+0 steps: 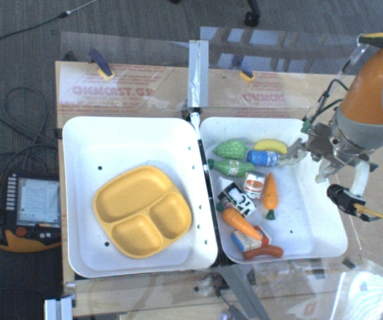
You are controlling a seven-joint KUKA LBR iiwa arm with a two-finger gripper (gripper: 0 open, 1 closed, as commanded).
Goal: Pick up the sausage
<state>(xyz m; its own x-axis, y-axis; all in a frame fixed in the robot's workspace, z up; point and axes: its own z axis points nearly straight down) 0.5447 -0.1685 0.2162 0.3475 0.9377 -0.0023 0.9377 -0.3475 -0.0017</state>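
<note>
Gripper [324, 153] hangs over the right bin's [311, 225] right edge near the far corner; I cannot tell its state. Reaching seems in hand: it must next cross to the near edge and descend. Sausage [263, 252] lies there, left of middle, touching a box [244, 240], its long axis along that edge.

Both bins [78, 179] are plain white. A yellow divided tray [143, 210] sits in the left one. The sausage [263, 252] is reddish-brown, beside two orange carrots [241, 224], a yellow banana [270, 145] and a black-and-white checked block [237, 199].
</note>
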